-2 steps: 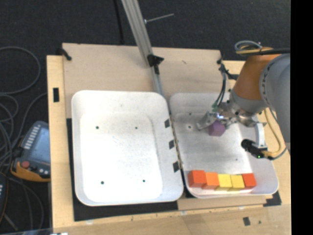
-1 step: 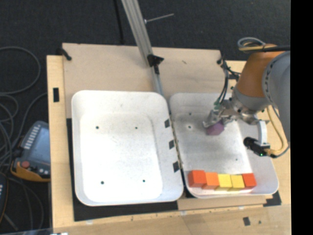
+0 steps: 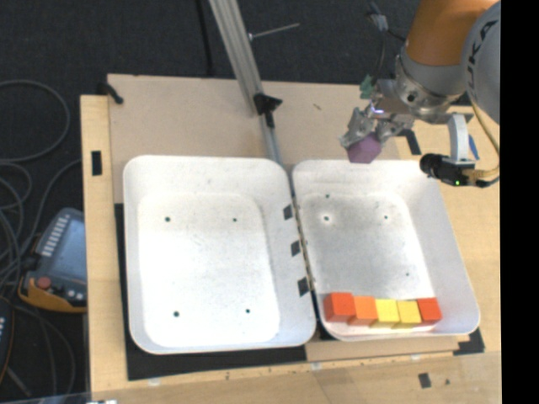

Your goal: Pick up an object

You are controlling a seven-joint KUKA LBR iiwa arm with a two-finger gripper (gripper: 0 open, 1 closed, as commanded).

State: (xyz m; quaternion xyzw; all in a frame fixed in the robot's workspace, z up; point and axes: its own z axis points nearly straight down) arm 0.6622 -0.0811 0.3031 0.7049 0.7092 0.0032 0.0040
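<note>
- End effector [image 3: 369, 140] hangs over the far rim of the right bin [image 3: 445, 251], at the tip of the grey arm [image 3: 438, 66] with its orange band, which comes in from the right of the view.
- Its fingers are clenched on a small purple block [image 3: 365, 151]; the block sits between the fingertips and pokes out below them.
- Purple block is lifted clear of the bin, just past the bin's far edge and above the brown counter [image 3: 185, 116].
- Right bin also holds a row of five blocks [image 3: 383, 310] pressed against its near wall, touching side by side: two orange at the left, two yellow next, and one orange at the right end.
- That row is well apart from the end effector, at the opposite side of the bin.
- Left bin [image 3: 135, 251] lies just beside the right bin, their inner rims touching or nearly so along the middle.
- Small black tabs [image 3: 296, 248] sit along the seam between the two bins.
- Both bin floors show a few dark dots and faint grey scuffing.
- A slim metal rail [image 3: 240, 49] slants from the top of the view down to the far end of the seam between the bins.
- Off the counter at the left, a handheld pendant [image 3: 61, 247] with an orange base lies on the dark floor among loose black cables [image 3: 25, 141].
</note>
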